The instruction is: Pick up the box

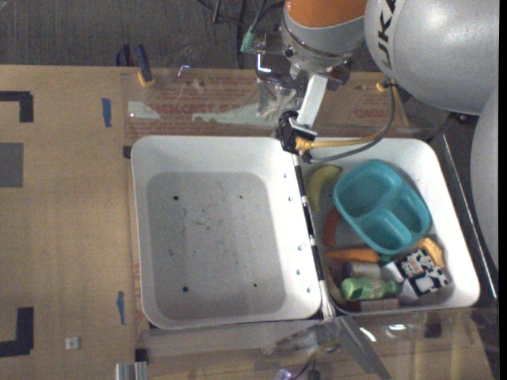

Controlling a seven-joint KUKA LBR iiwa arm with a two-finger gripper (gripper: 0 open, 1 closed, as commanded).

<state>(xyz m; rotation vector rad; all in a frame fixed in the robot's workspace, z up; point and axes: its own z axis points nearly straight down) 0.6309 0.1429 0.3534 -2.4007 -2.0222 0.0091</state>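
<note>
The box (pixel 420 272) is small, with a black and white cow-like pattern, and lies at the front right of the right bin (pixel 453 204), wedged among other items. My gripper (pixel 273 93) hangs under the orange-banded wrist, above the bench just behind the bins, near the wall between them. It is far from the box, up and to the left of it, and nothing shows between its fingertips.
The right bin also holds a teal divided dish (pixel 382 212), a yellow-green curved piece (pixel 319 185), an orange carrot (pixel 352 254), a green bottle (pixel 366 289) and a red item (pixel 329 228). The left bin (pixel 146 212) has a bare speckled floor.
</note>
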